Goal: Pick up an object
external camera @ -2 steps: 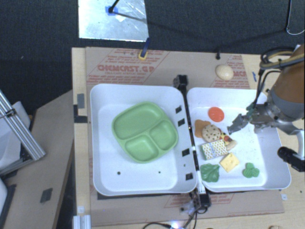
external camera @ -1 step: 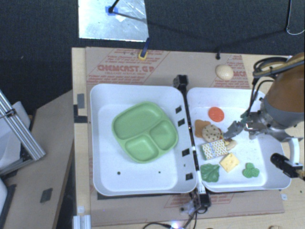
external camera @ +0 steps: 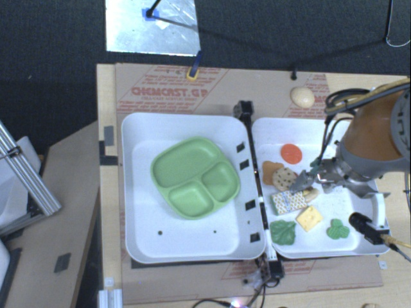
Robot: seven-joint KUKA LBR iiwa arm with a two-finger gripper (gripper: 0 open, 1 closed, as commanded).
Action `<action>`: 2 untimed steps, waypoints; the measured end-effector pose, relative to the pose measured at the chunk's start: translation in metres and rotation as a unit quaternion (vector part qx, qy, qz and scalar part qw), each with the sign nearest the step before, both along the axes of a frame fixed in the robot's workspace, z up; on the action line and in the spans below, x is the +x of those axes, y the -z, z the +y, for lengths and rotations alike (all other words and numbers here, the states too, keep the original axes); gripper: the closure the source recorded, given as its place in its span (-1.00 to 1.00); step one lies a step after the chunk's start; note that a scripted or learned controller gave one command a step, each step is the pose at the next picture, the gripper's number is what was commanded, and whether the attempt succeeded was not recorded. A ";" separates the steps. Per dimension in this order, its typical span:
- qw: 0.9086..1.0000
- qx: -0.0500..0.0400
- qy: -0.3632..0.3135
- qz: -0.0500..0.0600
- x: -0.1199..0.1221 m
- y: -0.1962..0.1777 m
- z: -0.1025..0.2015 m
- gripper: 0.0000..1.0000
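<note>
A smooth green three-compartment plastic tray (external camera: 194, 178) sat in the left white bin (external camera: 138, 172). In the right bin (external camera: 334, 252), the gripper (external camera: 304, 182) hovered over a round speckled cookie (external camera: 283, 178) and a patterned rectangular cracker (external camera: 289, 202); its finger spread I couldn't tell.

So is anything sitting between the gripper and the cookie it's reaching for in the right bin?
Nothing visible does. The gripper hangs right at the cookie, over the patterned cracker. The brown piece lies on the cookie's far side, and the orange disc sits apart, so neither blocks the approach.
</note>
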State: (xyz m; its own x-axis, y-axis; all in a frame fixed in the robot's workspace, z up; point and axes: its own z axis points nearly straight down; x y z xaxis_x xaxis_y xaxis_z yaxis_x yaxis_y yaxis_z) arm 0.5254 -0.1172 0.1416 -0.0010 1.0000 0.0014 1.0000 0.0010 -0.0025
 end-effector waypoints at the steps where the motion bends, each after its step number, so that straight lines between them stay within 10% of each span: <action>1: 1.000 0.000 0.000 -0.004 0.003 0.046 0.000 -1.00; 2: 1.000 -0.001 -0.001 -0.013 0.009 0.030 0.001 1.00</action>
